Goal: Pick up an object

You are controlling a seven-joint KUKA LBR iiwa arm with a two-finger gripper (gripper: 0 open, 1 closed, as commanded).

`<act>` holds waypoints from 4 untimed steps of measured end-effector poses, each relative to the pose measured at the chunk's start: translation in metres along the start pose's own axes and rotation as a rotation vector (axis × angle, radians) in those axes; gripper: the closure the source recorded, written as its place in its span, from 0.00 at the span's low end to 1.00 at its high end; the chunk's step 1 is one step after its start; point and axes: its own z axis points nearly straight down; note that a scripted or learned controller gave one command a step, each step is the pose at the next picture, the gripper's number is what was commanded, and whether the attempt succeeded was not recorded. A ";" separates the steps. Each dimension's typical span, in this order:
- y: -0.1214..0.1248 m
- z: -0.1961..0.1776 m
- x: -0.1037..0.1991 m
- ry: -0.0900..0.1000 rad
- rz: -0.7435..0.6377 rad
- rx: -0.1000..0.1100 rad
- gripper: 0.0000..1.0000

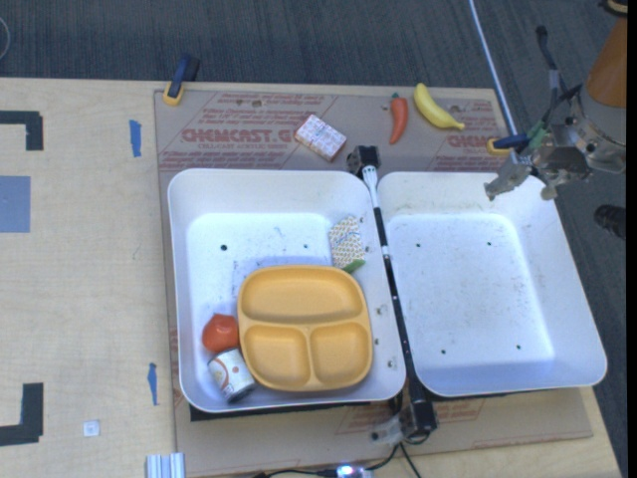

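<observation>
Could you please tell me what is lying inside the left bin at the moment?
The left bin holds a yellow divided tray, a red-orange fruit-like object and a small can beside it, and a patterned item behind the tray. Whatever lies under the tray is covered.

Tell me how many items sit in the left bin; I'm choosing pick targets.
4. A yellow divided plate in the middle, a red-orange ball and a small can at its left corner, a patterned piece behind it. The plate may hide more.
</observation>
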 end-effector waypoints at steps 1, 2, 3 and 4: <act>0.008 0.148 -0.011 0.002 0.001 0.004 0.00; 0.045 0.159 -0.028 0.007 -0.003 0.002 0.00; -0.002 0.159 -0.028 0.001 0.000 0.001 0.00; 0.045 0.071 -0.059 -0.002 -0.001 -0.003 0.00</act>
